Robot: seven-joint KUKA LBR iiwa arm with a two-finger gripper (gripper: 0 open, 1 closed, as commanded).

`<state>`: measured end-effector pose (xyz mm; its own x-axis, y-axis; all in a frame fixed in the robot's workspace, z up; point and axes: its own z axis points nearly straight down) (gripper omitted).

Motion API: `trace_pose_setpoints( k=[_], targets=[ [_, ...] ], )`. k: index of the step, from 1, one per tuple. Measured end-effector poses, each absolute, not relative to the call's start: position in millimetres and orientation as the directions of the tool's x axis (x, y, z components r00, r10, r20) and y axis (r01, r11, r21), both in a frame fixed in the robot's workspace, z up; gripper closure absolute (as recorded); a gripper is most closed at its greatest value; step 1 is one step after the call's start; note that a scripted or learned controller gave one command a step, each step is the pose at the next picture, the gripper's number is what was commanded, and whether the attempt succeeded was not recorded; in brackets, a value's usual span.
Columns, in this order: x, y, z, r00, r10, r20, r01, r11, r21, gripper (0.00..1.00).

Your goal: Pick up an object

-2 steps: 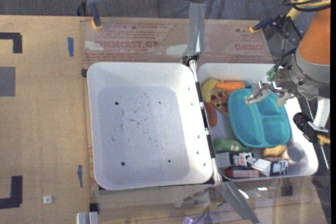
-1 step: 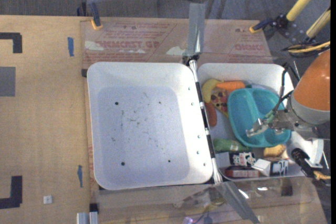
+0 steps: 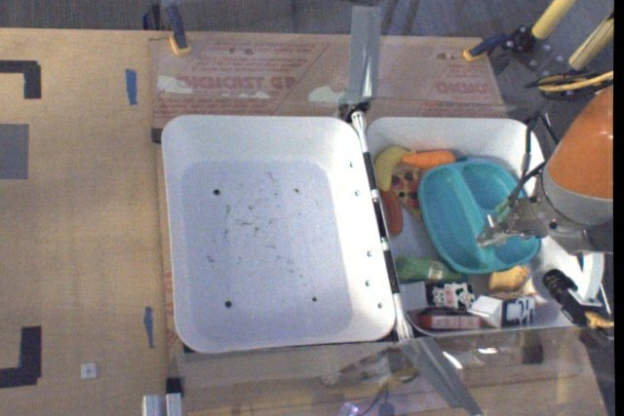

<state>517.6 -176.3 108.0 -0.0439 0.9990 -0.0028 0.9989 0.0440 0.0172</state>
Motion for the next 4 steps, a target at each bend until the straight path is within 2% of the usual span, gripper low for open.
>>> trace_pose_setpoints(
  k=[1,2,3,4],
  targets=[
    [594.1,-138,211,0.476,0.879,-0.001,0.879,-0.476,0.000,1.00],
    [594.1,-138,211,0.476,0.879,-0.001,0.879,-0.476,-0.001,0.00],
    [568.7,-153,93,0.513,0.858,0.007,0.858,-0.513,0.013,0.00],
    [566.8,-155,106,0.513,0.858,0.002,0.858,-0.513,0.005,1.00]
  ],
)
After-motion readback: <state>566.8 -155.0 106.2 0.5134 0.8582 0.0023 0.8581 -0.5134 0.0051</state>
